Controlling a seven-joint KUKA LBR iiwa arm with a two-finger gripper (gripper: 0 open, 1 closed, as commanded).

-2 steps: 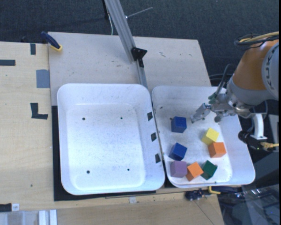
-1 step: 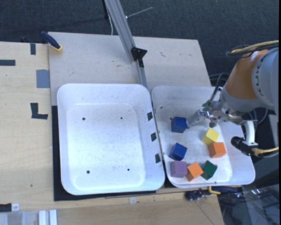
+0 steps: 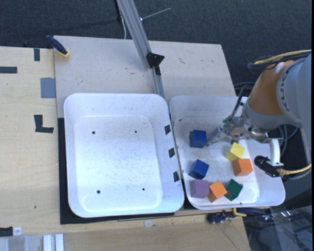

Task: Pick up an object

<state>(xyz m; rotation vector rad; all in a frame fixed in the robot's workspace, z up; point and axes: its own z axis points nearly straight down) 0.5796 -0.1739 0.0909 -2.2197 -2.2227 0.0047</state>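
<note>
My gripper [image 3: 223, 132] hangs low in the right bin [image 3: 209, 106], under the grey arm with its orange band [image 3: 267, 90]. Just left of it sits a blue block [image 3: 198, 138], close to the gripper, and I cannot tell whether they touch. A yellow block [image 3: 235, 151] lies just below the gripper, with an orange block [image 3: 243, 166] beside it. A second blue block [image 3: 200, 168] sits lower in the bin. Along the front wall lie a purple block [image 3: 200, 187], another orange block [image 3: 217, 190] and a green block [image 3: 233, 189].
The left bin [image 3: 73, 109] stands beside the right one, the two rims meeting at a divider with black clips [image 3: 171, 152]. A slanted metal rail [image 3: 138, 30] runs above the bins. Cables [image 3: 282, 169] trail at the right bin's edge.
</note>
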